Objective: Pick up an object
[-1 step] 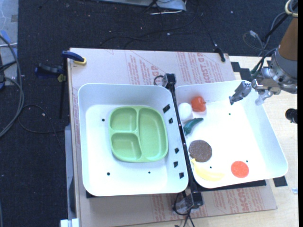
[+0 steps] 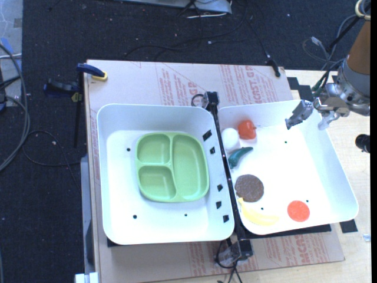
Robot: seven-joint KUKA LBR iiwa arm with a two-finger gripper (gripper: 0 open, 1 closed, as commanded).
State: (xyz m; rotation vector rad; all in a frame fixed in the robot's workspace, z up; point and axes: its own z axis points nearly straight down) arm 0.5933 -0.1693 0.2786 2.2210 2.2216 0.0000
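The gripper [image 2: 310, 115] hovers over the right bin's [image 2: 330, 158] far corner, fingers spread and empty. The red ball [image 2: 247, 129] and egg [image 2: 230, 138] sit near the divider, seemingly awaiting pickup.

Here's the pale wooden desk [image 2: 153, 84], red lettering printed across its top, set over a dark speckled floor [image 2: 47, 34]. Two shallow white plastic bins sit directly on it, side by side and touching along a black middle seam: the left bin [image 2: 115, 175] and the right bin [image 2: 330, 175]. A blue-and-yellow clamp [image 2: 91, 72] grips the desk's far left corner.
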